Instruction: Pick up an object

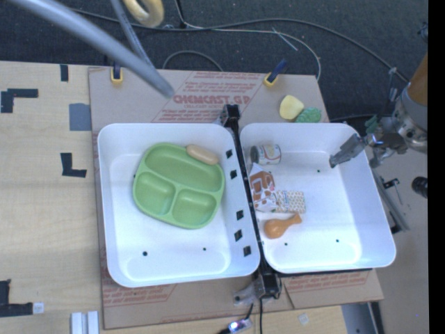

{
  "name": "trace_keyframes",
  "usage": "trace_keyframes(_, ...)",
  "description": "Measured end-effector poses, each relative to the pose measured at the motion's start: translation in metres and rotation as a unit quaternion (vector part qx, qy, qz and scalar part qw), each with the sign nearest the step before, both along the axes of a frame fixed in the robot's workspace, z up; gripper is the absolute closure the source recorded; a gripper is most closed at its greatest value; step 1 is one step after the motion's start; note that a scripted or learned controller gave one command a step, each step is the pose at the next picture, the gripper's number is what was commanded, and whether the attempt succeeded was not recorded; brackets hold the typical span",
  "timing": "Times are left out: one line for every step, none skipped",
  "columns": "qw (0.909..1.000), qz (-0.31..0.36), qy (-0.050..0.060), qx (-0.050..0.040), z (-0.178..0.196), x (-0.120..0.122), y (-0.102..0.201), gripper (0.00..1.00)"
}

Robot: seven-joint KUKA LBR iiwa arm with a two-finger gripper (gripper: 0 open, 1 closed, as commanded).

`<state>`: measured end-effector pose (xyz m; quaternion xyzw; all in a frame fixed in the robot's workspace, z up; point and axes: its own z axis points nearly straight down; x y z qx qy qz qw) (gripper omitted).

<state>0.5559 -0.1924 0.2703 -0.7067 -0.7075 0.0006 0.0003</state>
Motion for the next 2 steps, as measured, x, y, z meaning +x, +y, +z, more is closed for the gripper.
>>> trace_keyframes(1.0, 0.0, 0.003, 0.0006, -0.062, 0.0, 0.008, 0.0)
trace_keyframes(1.0, 0.0, 0.002, 0.0001, -0.106, 0.001, 0.006, 0.0)
